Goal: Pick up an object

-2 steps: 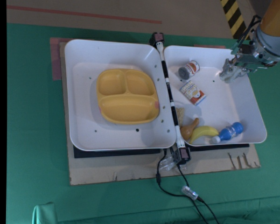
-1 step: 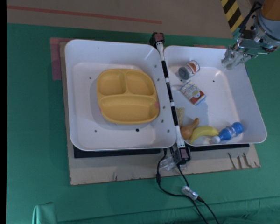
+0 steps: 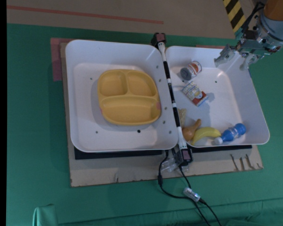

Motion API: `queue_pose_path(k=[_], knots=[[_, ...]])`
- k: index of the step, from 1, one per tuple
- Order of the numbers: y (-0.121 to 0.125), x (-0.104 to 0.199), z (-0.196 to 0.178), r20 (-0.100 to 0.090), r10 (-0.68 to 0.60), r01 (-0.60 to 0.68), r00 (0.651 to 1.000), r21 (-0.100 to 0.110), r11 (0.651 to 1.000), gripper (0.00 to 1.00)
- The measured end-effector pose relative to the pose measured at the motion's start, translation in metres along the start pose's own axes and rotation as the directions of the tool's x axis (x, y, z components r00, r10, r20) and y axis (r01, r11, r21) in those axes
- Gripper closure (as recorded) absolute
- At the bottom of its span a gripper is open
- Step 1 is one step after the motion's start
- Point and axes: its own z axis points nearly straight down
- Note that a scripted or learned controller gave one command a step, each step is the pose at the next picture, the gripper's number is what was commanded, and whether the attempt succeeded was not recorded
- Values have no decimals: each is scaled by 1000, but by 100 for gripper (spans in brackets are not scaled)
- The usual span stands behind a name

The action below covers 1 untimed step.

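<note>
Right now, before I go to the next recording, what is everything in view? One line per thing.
left bin: one, white, left half of the bench
right bin: one, white, right half of the bench
divided plate: one, yellow, three compartments, middle of the left bin
can: one, red and white with a grey end, on its side, far part of the right bin
small carton: one, white with red print, lying flat, middle of the right bin
banana: one, yellow, near edge of the right bin
pear-shaped toy: one, orange-brown, beside the banana, near-left corner
bottle: one, blue and white, on its side, right of the banana
gripper: one, grey, over the right bin's far right corner, holding nothing, fingers apart
</note>
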Motion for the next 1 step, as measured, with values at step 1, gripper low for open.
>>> queue_pose_path(k=[1], knots=[[17,24,121,-5,-1,2,1000,7,1000,0]])
